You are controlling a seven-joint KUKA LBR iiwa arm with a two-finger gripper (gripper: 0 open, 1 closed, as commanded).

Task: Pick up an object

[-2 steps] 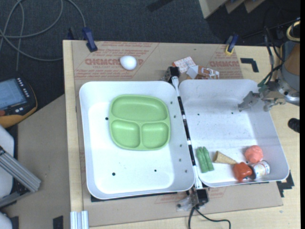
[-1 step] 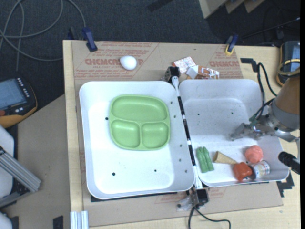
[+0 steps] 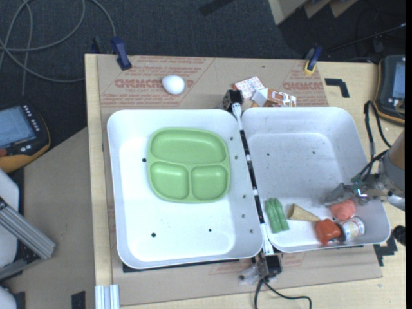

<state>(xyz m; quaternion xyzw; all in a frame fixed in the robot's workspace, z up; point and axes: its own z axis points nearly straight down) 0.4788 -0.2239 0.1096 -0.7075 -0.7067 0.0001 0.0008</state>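
Jaws low at the right bin's edge, pink lump just beneath

Jaws (image 3: 356, 190) sit at the right wall of the right bin (image 3: 302, 124), reaching in from the right with the arm's wrist (image 3: 393, 172) behind them. Whether they are spread or pressed together cannot be told; the tips are small and dark against the bin floor, and nothing can be seen pinched between them.

Nearest to them is a pink lump (image 3: 343, 208), just below and slightly left of the tips, close enough that touching or apart is not clear. It looks like the likeliest thing to pick up. Its long axis runs roughly left to right, so a short drop toward the viewer would bring the jaws over it.

Next out, further toward the viewer, lie a red piece (image 3: 327, 231) and a small jar (image 3: 352, 227), side by side and touching.

Further left of the jaws rest a tan wedge (image 3: 302, 212) and then a green strip (image 3: 277, 214), the strip lying along the bin's left wall.

Farthest, in the left bin (image 3: 129, 192), is a green divided plate (image 3: 189, 164).
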